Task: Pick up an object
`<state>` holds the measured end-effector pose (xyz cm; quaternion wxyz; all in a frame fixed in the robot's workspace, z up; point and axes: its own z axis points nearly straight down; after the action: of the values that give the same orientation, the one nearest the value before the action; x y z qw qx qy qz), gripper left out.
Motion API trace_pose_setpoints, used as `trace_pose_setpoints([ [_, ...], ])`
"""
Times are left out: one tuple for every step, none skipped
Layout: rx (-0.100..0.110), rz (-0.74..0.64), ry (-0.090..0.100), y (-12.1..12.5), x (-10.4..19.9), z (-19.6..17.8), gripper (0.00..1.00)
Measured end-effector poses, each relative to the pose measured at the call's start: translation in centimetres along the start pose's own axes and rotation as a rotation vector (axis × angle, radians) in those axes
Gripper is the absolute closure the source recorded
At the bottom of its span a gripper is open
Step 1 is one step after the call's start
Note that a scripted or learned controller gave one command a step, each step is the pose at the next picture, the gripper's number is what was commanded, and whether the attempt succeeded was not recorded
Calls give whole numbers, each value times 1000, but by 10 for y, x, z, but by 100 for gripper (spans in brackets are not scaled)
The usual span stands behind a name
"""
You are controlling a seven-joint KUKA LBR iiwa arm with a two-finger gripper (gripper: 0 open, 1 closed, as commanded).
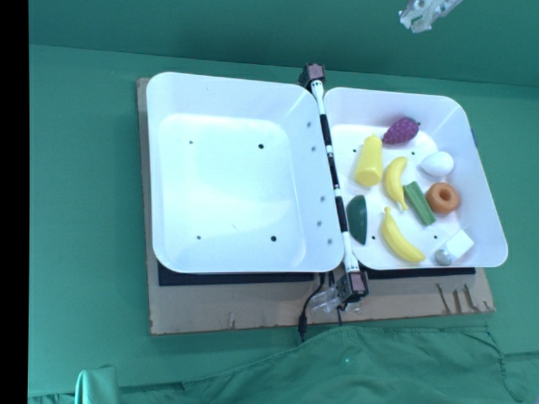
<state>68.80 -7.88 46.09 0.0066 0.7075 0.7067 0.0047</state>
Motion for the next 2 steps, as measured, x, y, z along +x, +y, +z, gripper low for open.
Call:
trace_pose_setpoints([
  [19, 6, 2, -55, -29, 60, 100],
  [10, 4, 1, -110, -40, 27, 100],
])
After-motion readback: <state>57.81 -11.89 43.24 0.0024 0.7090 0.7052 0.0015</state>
